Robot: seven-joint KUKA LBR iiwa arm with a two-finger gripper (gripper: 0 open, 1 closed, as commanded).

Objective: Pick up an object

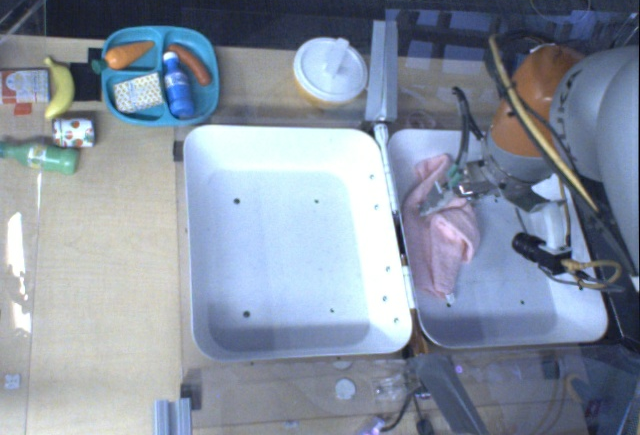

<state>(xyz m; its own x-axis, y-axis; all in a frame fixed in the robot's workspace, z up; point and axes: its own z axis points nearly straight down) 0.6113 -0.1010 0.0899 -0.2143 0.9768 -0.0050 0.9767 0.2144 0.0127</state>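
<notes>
While the lower edge of the frame shows bare bench (pixel 90 323) and some metal fittings, the two shallow white bins sit just above it, side by side and touching along a shared rim at centre right. Left bin (pixel 290 243) takes the middle of the frame, its floor open from wall to wall — plenty of room there. Right bin (pixel 520 308) holds one pink cloth (pixel 443 228), crumpled along its left wall, running from the upper left corner of that bin down toward its middle; the bin's lower right floor is bare.

Over the cloth's upper part hangs the gripper (pixel 447 191), reaching in from the right, its tips pressed into the bunched pink fabric with a fold of it caught between the fingers, which stand narrow. Behind it, black cables and the grey arm (pixel 600 113) with its orange band crowd the right bin's upper right side.

Farther up, one white lidded cup (pixel 330 69) stands beyond the left bin's top rim. At the upper left sits a blue divided tray (pixel 206 88) of toy food — and beside it one banana (pixel 60 88), one small can (pixel 74 132), one green bottle (pixel 40 157) and one small carton (pixel 22 88).
</notes>
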